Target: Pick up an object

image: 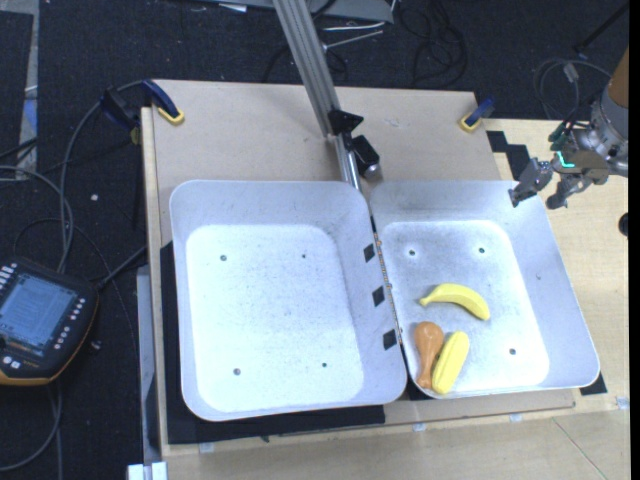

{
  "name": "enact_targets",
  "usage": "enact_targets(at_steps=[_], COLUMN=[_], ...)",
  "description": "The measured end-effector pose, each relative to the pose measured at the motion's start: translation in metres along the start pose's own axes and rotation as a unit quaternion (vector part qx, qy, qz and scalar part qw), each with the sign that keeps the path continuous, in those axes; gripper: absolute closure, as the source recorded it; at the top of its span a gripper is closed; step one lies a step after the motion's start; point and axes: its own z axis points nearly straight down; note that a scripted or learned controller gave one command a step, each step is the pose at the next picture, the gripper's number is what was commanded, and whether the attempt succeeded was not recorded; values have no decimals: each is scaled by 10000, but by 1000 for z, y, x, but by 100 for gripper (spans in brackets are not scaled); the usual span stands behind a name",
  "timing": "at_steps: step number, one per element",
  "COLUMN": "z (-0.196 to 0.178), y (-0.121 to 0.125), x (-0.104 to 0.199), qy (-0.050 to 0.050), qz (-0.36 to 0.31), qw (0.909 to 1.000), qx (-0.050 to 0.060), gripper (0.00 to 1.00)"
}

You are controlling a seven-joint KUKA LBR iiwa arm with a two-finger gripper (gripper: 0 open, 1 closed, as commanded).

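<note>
The gripper [540, 183] hangs at the right side of the view, above the upper right corner of the right bin [500, 243], with its two dark fingers spread apart and nothing between them. It sits well apart from the objects below. Three things lie in the lower part of the right bin: a banana [457, 300] curved across the middle, and below it a yellow corn cob [450, 360] lying just beside an orange drumstick-shaped toy [428, 350], the two touching along their lengths near the bin's lower left corner. The left bin [270, 298] lies alongside, its right edge meeting the right bin. Both bins rest on the tan surface [400, 118]. A slanted metal pole [310, 58] rises from between the bins toward the top.
</note>
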Motion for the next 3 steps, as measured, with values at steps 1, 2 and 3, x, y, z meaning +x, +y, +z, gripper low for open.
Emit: enact_targets(at_steps=[1,2,3], z=[0,46,98], y=[0,4,4], x=[0,7,18], qy=[0,3,4], qz=[0,-3,-2], qw=[10000,10000,10000], qx=[-1,12,14], gripper=[0,0,0])
